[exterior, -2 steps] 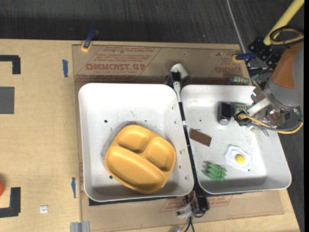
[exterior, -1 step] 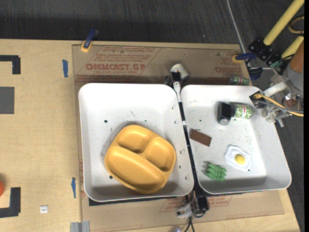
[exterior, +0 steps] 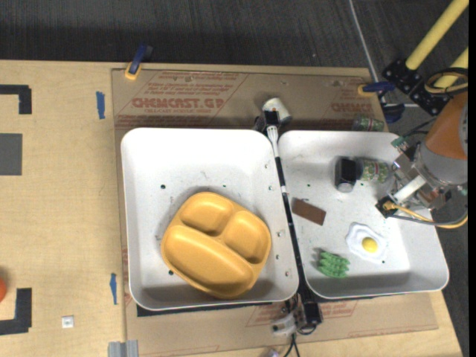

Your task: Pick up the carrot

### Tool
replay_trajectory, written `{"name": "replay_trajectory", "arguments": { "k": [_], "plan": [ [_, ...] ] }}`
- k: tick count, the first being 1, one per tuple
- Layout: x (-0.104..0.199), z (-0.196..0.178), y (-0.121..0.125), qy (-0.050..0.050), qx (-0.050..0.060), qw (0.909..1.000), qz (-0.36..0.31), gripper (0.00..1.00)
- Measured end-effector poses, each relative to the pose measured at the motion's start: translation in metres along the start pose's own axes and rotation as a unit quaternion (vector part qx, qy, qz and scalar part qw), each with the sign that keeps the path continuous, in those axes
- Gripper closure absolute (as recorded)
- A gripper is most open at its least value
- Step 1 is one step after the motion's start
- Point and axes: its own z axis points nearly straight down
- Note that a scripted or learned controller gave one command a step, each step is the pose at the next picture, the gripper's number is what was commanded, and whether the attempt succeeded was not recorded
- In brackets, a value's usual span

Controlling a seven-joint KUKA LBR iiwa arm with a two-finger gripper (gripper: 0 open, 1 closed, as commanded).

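At the far left edge of the bench (exterior: 59, 199) sits what may be the carrot (exterior: 2, 290), a small orange-red shape (cut off by the frame) well outside both bins; we cannot tell for sure. If it is, we expect it to be light, stiff and smooth, and best taken across its thicker middle. The left bin (exterior: 149, 155) holds a big yellow loaf (exterior: 216, 242). In the right bin (exterior: 312, 151) lie a brown slab (exterior: 309, 212), green pods (exterior: 333, 264) and a fried egg (exterior: 367, 242), with bare floor between them. The gripper (exterior: 407, 175) hangs over that bin's right side; we cannot tell whether it is open or closed. Reaching left means clearing both bins' rims.
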Motion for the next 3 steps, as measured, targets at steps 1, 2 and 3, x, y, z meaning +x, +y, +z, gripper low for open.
{"name": "replay_trajectory", "arguments": {
  "k": [1, 2, 3],
  "plan": [
    [-0.033, -0.136, -0.014, -0.008, -0.005, 0.9855, 0.169, 1.0],
    [-0.076, -0.004, -0.042, -0.009, 0.004, 0.9921, 0.125, 1.0],
    [-0.08, 0.003, -0.047, -0.005, 0.007, 1.0, 0.001, 1.0]
  ]
}}
